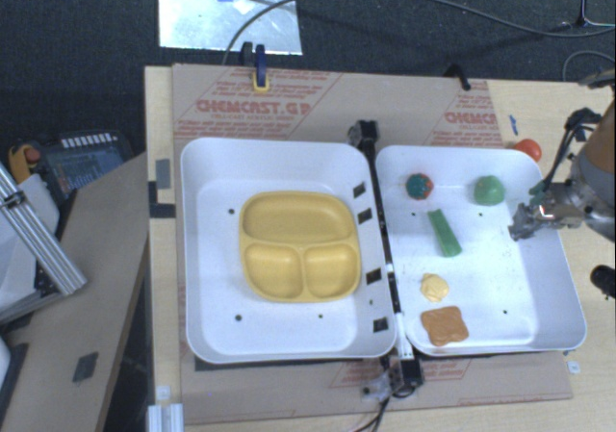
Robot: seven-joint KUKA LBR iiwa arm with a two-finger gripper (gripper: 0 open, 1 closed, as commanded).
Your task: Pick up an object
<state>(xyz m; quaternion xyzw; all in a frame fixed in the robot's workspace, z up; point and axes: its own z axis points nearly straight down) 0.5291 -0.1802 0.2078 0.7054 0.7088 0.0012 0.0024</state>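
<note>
since nothing is between the fingers yet, the step in hand looks like approach and target choice. the grey two-finger gripper (525, 225) sits at the right rim of the right shallow white bin (553, 324), low over the edge; whether it is wide or narrow i cannot tell, too small and blurred. candidates in that bin: a round teal-and-red ball (419, 187) and a green rounded lump (489, 190) near the far wall, a green flat stick (445, 232) mid-bin lying at a slant, a small pale yellow lump (434, 287) and a flat tan-orange toast-like piece (444, 325) near the front. all sit apart from one another. the left white bin (207, 324) bears a yellow three-compartment tray (298, 245). my pick: the green rounded lump, nearest to the gripper with free floor around it. come straight down centred on it and close across its narrow width. flat toast piece is likely hardest to get under; ball may roll out.
</note>
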